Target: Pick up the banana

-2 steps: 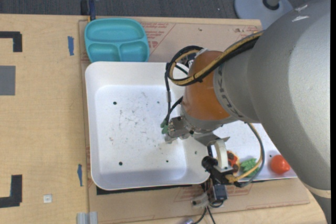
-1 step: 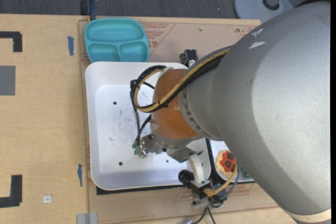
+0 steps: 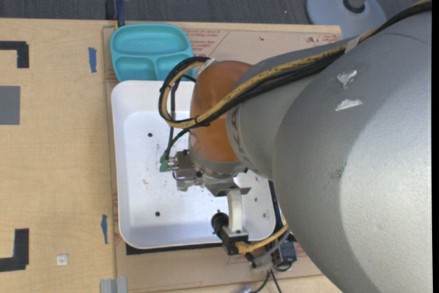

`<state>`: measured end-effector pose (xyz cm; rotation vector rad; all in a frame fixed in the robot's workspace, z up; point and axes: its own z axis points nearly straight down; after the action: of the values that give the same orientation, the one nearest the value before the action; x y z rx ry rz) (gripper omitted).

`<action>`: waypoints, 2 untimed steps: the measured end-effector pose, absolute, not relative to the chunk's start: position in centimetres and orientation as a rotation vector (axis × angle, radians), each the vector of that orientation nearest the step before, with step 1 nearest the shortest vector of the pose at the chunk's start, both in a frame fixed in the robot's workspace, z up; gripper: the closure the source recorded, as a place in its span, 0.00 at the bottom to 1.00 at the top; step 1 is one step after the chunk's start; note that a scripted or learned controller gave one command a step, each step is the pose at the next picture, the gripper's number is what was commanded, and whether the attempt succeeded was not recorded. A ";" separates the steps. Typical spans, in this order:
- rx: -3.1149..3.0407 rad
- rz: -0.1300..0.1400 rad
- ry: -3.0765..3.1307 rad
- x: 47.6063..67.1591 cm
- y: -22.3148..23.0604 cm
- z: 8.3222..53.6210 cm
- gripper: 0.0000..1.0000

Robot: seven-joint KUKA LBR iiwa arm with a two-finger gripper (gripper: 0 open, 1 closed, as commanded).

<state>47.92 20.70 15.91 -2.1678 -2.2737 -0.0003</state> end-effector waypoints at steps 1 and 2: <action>-1.954 -0.002 -2.458 47.9 21.6 8.6 1.00; -1.958 -0.002 -2.458 48.0 21.5 8.6 0.00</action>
<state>48.03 21.50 8.60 -1.9585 -2.4582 -0.0019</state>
